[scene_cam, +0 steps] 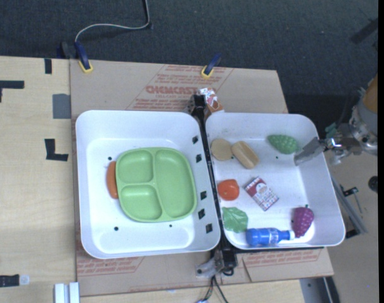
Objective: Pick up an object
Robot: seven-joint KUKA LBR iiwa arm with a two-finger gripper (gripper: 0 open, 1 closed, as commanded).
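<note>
- White bins sit side by side on the bench: the left bin (91, 169) carries a green divided tray (157, 184) with an orange item (111, 178) at its left edge.
- Right bin (324, 194) holds a tan bread roll (244, 154), an orange tomato (228, 190), a red carton (261, 193), purple grapes (302, 219), a blue bottle (266, 236) and two green pieces.
- Gripper (314, 149) hangs over the right bin's right rim, nothing between its fingers; how wide it stands, I cannot tell.
</note>
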